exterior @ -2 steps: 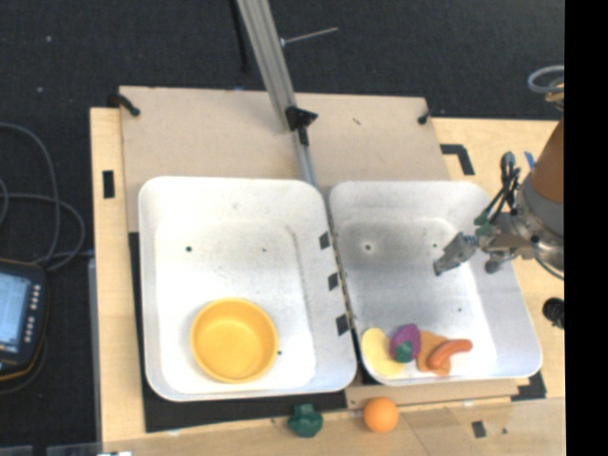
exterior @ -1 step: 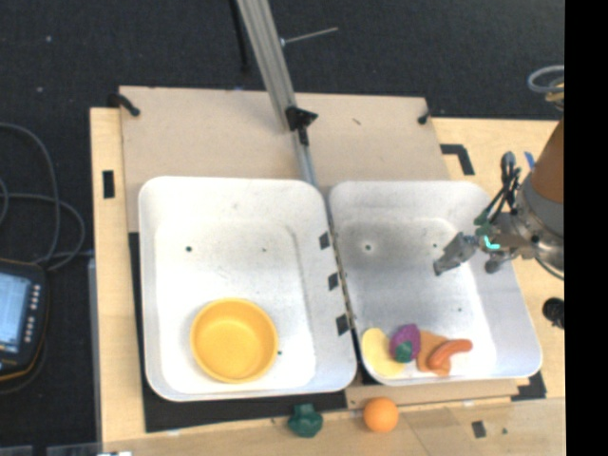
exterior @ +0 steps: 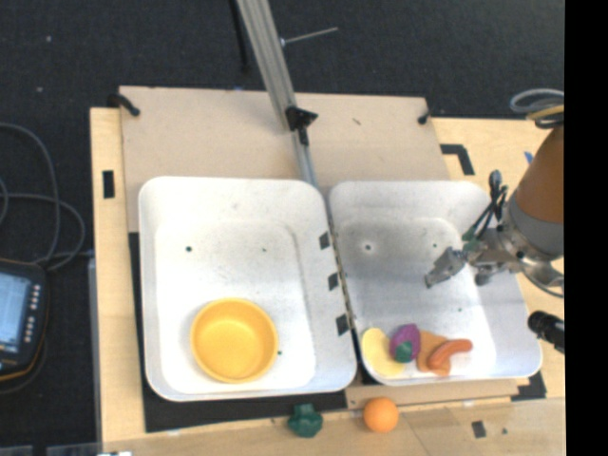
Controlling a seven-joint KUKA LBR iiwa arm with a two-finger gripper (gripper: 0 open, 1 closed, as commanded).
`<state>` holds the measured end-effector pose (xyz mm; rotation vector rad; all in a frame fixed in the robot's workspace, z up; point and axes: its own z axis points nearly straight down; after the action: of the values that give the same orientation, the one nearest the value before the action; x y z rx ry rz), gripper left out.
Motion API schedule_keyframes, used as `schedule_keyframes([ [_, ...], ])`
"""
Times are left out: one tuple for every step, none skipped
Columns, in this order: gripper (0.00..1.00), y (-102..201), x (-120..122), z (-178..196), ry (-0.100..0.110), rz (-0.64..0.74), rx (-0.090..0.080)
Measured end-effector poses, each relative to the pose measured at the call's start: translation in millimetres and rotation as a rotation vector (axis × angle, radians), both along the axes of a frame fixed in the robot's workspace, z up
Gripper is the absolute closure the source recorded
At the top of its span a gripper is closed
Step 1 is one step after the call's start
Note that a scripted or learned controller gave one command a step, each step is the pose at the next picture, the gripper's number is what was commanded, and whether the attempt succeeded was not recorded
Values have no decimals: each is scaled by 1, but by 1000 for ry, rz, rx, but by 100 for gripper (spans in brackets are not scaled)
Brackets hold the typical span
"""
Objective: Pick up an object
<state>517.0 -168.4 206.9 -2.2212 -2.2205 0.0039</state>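
Presently, item by item.

Arm (exterior: 543,193): enters from the right edge, orange band uppermost, grey wrist below it; much of its body is cut off by the frame. It is angled down and leftward over the right bin (exterior: 380,217).

Gripper (exterior: 445,269): grey, hanging over the right-centre of the right bin's floor. Whether its fingers are apart or together cannot be told; the tip is small and blurred. Nothing is seen between them.

Right bin contents: a cluster along the front edge, namely a pale yellow piece (exterior: 373,345), a purple object (exterior: 407,335) with a green object (exterior: 403,351) touching it, and an orange-red object (exterior: 445,351) just beside them, lying partly on an orange wedge shape. Exact outlines are hard to make out where these overlap. The cluster is well apart from the gripper, nearer the camera. The bin's middle and rear floor is open.

Left bin (exterior: 228,217): holds a yellow bowl (exterior: 234,338), upright, near the front-left; the rest of its floor is open.

Bench (exterior: 209,122), in front of the bins: an orange ball (exterior: 380,414) and a dark green object (exterior: 306,420), near each other, both outside the bins.

Metal strut (exterior: 271,65): slanting from the top of the frame down to the gap between the bins.

Far left: a handheld screen unit (exterior: 19,321) with cables, partly cut off.
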Motion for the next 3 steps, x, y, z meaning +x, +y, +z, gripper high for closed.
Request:
schedule_keyframes([
  [0, 6, -8, -51, 2, 0, 1],
  [0, 5, -9, -103, 1, 0, 1],
  [100, 4, -6, -89, -7, -5, 0],
])
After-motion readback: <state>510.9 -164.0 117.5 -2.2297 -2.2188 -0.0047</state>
